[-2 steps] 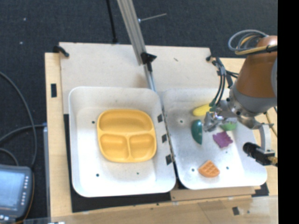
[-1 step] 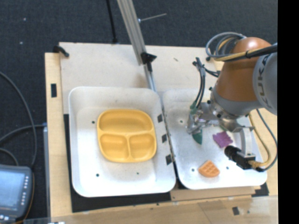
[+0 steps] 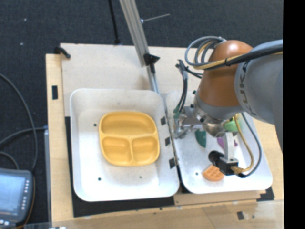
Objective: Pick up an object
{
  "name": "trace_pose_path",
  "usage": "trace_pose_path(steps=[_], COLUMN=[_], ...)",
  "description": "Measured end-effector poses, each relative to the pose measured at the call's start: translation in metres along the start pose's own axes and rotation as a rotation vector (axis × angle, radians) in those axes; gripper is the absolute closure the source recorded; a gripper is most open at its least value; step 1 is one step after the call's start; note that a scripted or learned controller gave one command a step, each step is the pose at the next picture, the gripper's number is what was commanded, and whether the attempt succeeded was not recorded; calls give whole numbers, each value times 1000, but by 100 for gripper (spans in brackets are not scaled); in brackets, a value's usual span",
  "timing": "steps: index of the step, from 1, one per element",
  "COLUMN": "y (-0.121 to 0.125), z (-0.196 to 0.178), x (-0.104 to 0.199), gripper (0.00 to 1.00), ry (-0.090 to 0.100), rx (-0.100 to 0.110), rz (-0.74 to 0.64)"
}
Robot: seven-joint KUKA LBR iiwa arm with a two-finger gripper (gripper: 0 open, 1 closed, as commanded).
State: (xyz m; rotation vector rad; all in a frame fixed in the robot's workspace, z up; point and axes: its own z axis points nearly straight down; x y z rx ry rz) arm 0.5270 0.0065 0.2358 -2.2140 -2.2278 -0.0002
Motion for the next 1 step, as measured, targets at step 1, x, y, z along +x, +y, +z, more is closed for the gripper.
trace_pose_path(steps=[1], y=[0], z=[8], x=[51], gripper=[100], ry=[1], rx=[2], rz=[0])
